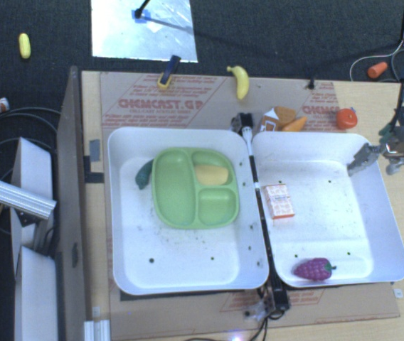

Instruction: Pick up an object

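Two objects lie unobstructed in the right bin: carton near its left edge, grapes near its front edge. Gripper is positioned at the right edge, jaws spread, nothing held.

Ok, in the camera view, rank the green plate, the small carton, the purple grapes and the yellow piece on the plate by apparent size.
Largest to smallest:
1. green plate
2. yellow piece
3. purple grapes and small carton look about alike; I won't rank them.
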Available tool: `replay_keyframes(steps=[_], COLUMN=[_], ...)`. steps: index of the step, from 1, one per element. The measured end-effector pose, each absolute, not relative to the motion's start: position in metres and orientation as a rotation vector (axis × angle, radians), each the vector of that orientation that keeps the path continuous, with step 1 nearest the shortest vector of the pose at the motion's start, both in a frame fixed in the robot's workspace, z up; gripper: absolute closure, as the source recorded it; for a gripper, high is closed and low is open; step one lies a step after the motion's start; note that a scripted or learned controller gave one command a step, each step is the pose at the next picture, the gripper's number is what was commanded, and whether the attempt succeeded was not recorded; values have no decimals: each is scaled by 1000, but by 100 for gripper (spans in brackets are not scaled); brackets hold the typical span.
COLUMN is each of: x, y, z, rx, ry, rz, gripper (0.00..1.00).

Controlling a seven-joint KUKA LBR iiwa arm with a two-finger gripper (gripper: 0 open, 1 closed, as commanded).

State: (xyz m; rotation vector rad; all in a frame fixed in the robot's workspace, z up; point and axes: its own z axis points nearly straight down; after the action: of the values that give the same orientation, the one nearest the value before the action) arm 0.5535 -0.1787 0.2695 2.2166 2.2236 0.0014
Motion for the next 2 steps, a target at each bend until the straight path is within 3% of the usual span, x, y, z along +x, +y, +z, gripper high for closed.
replay_keyframes(steps=[1, 2], x=[583, 570], y=[-133, -80], z=[137, 100], rx=[2218, 2215], ry=[2237, 2234], rz=[-4, 0], gripper=[0, 0])
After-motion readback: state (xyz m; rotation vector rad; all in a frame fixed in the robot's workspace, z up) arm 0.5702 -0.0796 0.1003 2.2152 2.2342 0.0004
